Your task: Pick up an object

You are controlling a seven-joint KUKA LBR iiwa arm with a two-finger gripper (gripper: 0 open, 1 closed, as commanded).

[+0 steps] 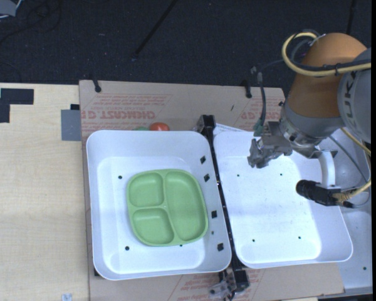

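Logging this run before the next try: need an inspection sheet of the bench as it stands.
Surface: two white bins side by side, left bin and right bin, on a cardboard sheet.
Job's things: green divided plate lying flat in the left bin.
Clutter: small red-orange object behind the left bin's far rim.
Hand: hand over the right bin's far side; fingers unclear.
Cables: yellow hose looped at the wrist; dark cables on the floor.
Surroundings: light wooden benchtop at left.
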